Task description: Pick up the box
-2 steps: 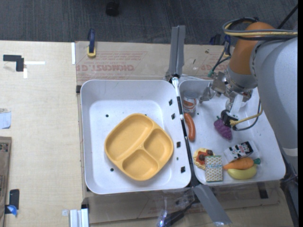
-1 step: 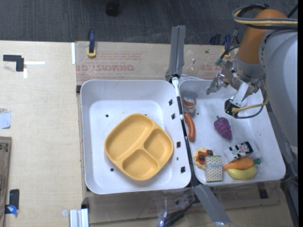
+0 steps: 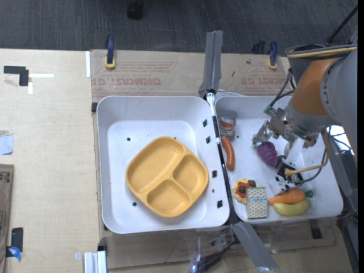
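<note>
so the small pale-green speckled cardboard box sat at the front of the right-hand white bin, beside a yellow banana. The gripper hung by a purple veggie, honestly couldn't tell if it was open or closed

A single camera is fixed above the bench and looks down at a slant. The far edge of the bench and a strip of dark floor lie along the top of the frame. The left bin sits near the middle and the right bin toward the right side, both in full. The arm enters from the right edge, with the gripper over the right bin. The view is middling near, so small items in the bins can be told apart.
</note>
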Controlling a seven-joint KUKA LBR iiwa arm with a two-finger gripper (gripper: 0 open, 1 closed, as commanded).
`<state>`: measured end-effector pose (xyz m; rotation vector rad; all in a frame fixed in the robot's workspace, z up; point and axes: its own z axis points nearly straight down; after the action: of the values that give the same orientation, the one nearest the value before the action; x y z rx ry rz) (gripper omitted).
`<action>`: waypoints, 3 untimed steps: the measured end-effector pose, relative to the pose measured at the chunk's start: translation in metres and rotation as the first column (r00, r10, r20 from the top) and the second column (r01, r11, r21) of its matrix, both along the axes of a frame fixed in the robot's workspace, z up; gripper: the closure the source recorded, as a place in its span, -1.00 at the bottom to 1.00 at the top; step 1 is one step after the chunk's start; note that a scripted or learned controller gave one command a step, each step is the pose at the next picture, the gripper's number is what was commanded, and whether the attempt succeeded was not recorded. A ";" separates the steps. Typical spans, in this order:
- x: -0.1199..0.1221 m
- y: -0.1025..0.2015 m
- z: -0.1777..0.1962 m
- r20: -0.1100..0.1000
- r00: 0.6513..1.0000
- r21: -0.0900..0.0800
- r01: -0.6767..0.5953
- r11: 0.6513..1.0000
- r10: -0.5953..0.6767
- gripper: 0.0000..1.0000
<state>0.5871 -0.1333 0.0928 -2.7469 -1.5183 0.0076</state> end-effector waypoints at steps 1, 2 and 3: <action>-0.044 0.013 -0.003 0.000 0.996 0.000 0.086 0.996 -0.086 -1.00; -0.087 0.036 0.006 0.037 0.983 0.000 0.177 0.984 -0.177 -1.00; -0.044 -0.001 -0.003 0.001 0.985 -0.001 0.173 0.985 -0.173 -1.00</action>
<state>0.5435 -0.1344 0.0899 -2.8696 -1.2740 0.0069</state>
